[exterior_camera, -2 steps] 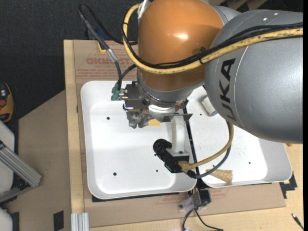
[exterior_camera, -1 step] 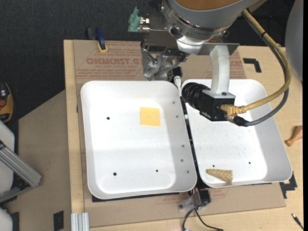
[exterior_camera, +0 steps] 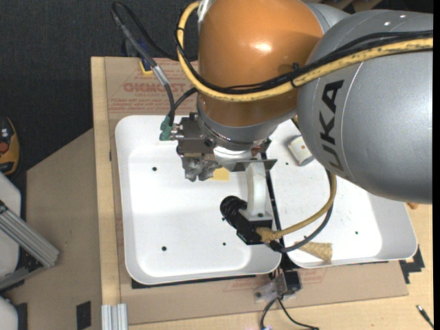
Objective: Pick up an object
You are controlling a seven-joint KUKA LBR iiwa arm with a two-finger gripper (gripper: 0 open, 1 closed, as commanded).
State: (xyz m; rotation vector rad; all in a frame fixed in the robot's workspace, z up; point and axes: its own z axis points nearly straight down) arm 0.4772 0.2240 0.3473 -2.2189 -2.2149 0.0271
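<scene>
Dark carpet floor (exterior_camera: pixel 48 40), brown cardboard sheet (exterior_camera: pixel 110 184) on bench

White bins (exterior_camera: pixel 179 253), orange-banded grey arm (exterior_camera: pixel 261 53)

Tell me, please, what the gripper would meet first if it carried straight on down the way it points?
Probably the white floor of the left bin. The gripper points down over it, with a small yellow object just beside; depth is unclear, so it might clip that first.

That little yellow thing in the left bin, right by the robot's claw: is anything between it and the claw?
Nothing visible does. The small yellow piece lies on the left bin floor right beside the gripper, at its right edge. The arm's own bulk hides the bin floor just behind it, so that part cannot be checked.
</scene>
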